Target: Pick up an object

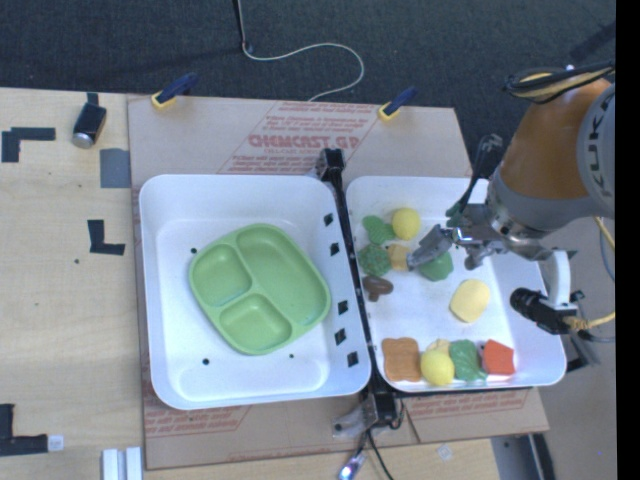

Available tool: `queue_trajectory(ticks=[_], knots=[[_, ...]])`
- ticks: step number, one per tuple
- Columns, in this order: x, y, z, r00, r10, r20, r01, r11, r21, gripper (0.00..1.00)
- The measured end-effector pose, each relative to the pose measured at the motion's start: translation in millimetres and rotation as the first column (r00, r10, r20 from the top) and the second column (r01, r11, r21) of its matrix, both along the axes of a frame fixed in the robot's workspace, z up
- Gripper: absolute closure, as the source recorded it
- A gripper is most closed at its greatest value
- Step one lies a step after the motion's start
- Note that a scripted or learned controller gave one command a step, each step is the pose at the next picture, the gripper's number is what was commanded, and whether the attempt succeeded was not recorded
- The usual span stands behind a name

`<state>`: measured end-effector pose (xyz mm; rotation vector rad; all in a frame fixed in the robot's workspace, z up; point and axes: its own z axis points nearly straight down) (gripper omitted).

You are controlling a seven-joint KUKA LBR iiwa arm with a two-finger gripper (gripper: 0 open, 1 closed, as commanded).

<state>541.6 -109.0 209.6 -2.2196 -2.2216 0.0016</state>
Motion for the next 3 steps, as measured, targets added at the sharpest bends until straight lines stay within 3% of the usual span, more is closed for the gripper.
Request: queue_trajectory(ticks=[1, 2, 3], knots=[[0.0, 0.7, 9.7, 1.000, 0.001, -0.001, -0.001, 1.000, 0.001, 1.00], [-3.8, 82.3, 90.4, 1.000, 0.009, 0.008, -0.009, 1.000, 0.002, 1.00], [-43.9, 143.7, 152.5, 1.000, 0.009, 0.006, -0.009, 1.000, 0.003, 1.00]])
